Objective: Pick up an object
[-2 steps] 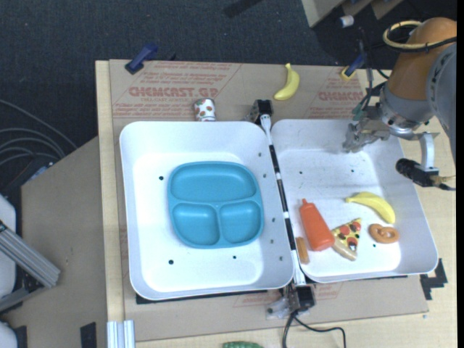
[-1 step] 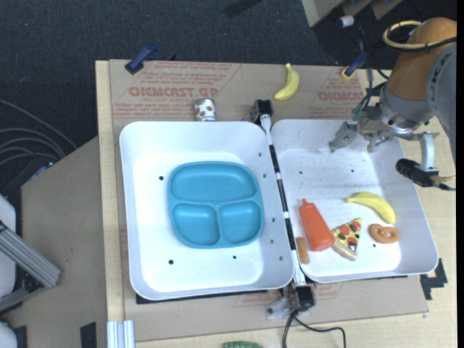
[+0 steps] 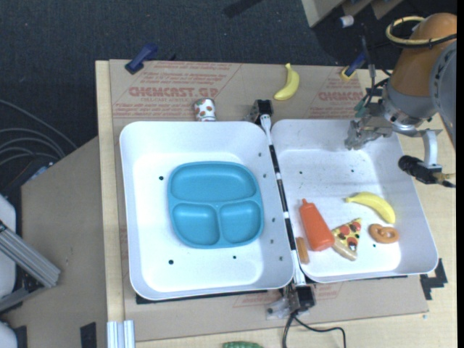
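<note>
left bin (image 3: 138,194): holds a blue divided plate (image 3: 215,203), three compartments, lying flat near the bin's middle.

right bin (image 3: 413,227): four items, all grouped toward its near edge. orange bottle (image 3: 315,225) by the near-left corner, lying down. pizza slice toy (image 3: 349,238) just beside the bottle, toward the near edge. yellow banana (image 3: 373,205) near the right edge. small pretzel-like ring (image 3: 383,233) just below the banana (exact kind hard to tell).

bench (image 3: 174,93): second banana (image 3: 287,84) on the cardboard behind the bins; small spotted item (image 3: 205,109) at the left bin's far edge.

gripper (image 3: 360,133): over the right bin's far-right corner, well apart from the items, nothing between it; whether clenched or released cannot be told.
</note>
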Motion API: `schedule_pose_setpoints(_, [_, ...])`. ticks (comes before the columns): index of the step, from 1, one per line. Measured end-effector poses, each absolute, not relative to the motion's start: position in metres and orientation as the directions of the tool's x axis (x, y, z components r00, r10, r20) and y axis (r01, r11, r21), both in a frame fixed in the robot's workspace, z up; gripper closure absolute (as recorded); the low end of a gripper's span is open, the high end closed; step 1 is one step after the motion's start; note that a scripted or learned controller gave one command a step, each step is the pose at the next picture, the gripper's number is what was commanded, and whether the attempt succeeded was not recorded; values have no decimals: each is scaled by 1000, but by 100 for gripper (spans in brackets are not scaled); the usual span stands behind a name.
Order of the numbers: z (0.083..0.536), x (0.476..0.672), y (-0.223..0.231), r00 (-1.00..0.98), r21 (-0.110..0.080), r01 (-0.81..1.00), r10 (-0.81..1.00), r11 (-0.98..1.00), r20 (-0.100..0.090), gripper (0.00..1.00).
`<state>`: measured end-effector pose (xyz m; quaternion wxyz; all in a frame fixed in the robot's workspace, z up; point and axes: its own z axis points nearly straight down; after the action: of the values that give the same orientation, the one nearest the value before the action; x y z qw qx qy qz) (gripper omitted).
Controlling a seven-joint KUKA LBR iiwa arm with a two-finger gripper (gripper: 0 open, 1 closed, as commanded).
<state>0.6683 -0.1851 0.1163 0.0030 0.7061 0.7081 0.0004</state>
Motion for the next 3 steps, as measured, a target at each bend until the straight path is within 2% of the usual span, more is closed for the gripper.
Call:
schedule_pose_setpoints(1, [116, 668, -185, -3, 4, 1000, 1000, 3, -4, 0])
schedule_pose_setpoints(2, [84, 666, -172, -1, -3, 1000, 1000, 1, 1, 0])
schedule_pose_setpoints(3, [95, 667, -172, -1, 0, 1000, 1000, 1, 0, 100])
